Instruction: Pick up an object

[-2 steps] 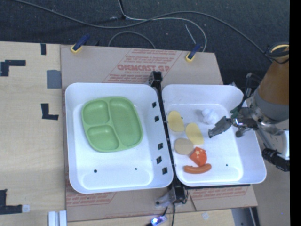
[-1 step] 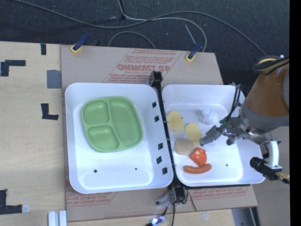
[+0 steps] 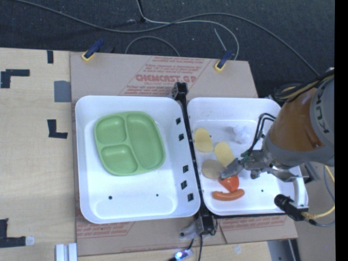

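Note:
The right bin (image 3: 261, 105) holds several small items. Two pale yellow pieces (image 3: 203, 140) (image 3: 223, 153) lie near its left wall, with a tan piece (image 3: 210, 169) just below them. A small red round object (image 3: 232, 184) sits above an orange-red sausage shape (image 3: 227, 195) near the front wall. A whitish crumpled item (image 3: 238, 134) lies farther back. My gripper (image 3: 230, 172) reaches in from the right, low over the bin, its tip right at the top edge of the red round object and beside the tan piece. Whether it touches either one is unclear.
The left bin (image 3: 87, 145) holds a green divided plate (image 3: 129, 143). A black divider (image 3: 187, 145) runs between the bins. The arm's grey and orange body (image 3: 296, 132) covers the right bin's right side. Cardboard lies under both bins, with cables behind.

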